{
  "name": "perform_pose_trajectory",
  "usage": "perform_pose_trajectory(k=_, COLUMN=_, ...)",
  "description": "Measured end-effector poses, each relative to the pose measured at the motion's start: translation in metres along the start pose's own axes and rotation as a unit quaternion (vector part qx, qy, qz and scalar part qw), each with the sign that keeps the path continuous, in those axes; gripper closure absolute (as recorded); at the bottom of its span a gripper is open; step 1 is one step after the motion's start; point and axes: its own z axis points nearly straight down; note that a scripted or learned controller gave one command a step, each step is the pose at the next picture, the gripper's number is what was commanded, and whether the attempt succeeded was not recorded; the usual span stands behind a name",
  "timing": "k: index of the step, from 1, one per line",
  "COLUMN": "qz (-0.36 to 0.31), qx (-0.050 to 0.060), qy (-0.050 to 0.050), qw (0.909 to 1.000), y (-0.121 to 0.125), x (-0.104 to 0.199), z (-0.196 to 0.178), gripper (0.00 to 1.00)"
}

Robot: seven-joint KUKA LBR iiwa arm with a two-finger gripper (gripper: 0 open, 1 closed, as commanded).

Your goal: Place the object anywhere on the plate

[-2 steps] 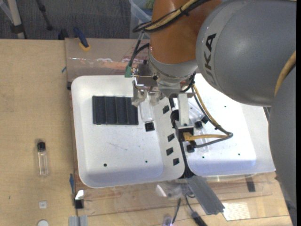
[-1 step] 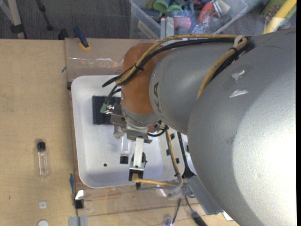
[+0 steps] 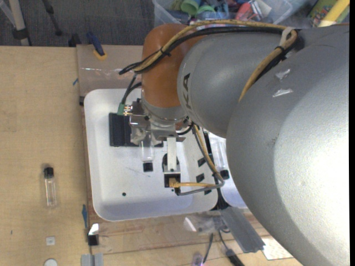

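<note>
Smooth grey arm (image 3: 277,121) looms over glossy white bin (image 3: 102,148); pincer (image 3: 159,162) spread, pinching nothing.

The grey arm (image 3: 266,93) with its orange band (image 3: 161,65) fills the right of the frame, its gripper (image 3: 160,168) hanging over the white bin (image 3: 105,193) at centre, while a small clear vial (image 3: 50,186) lies at lower left on the wooden bench (image 3: 33,104).

Arm over the left bin (image 3: 105,204).
Gripper (image 3: 160,165) hangs above the bin floor; vial (image 3: 50,186) lies left, on the bench (image 3: 33,104).
</note>
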Motion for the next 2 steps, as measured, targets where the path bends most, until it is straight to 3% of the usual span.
perform_pose_trajectory(k=1, qz=-0.013, qx=0.001, qy=0.0, qw=0.9999, y=0.102, x=0.009, z=0.05, gripper=1.0)
perform_pose_trajectory(k=2, qz=0.129, qx=-0.001, qy=0.001, qw=0.9917, y=0.012, x=0.002, z=0.109, gripper=1.0)
